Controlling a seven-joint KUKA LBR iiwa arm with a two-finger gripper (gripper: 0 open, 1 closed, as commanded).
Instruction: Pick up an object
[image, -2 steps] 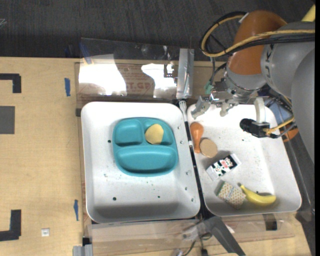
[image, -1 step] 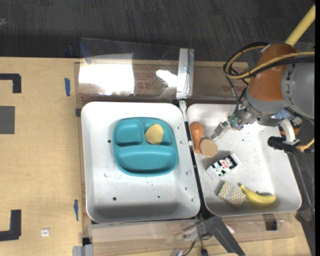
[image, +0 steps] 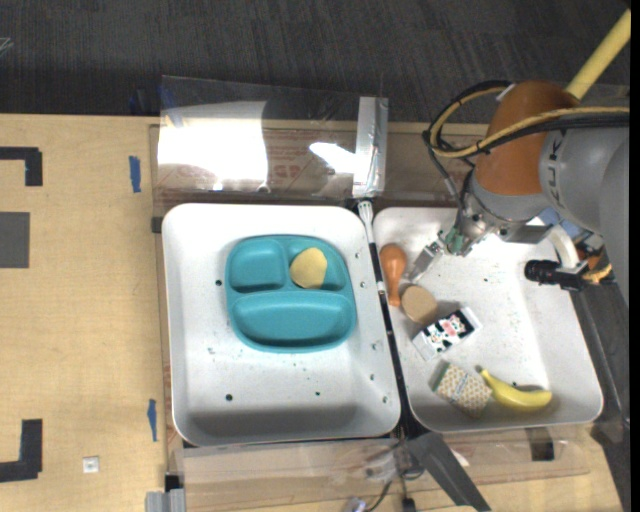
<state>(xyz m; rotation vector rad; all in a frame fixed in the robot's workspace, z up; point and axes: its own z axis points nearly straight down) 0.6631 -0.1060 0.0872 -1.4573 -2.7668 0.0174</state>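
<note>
The left white bin sits on a tan bench, and inside it lies a teal divided tray with a yellow round lump in its upper right compartment. Just behind that bin a clear plastic sheet catches the light. Black angle marks lie well to the bin's left.

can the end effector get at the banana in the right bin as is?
Probably yes. The banana lies near the front of the right bin with nothing on top of it; only a patterned pouch touches its left end. The end effector hangs over the same bin's back left.
</note>
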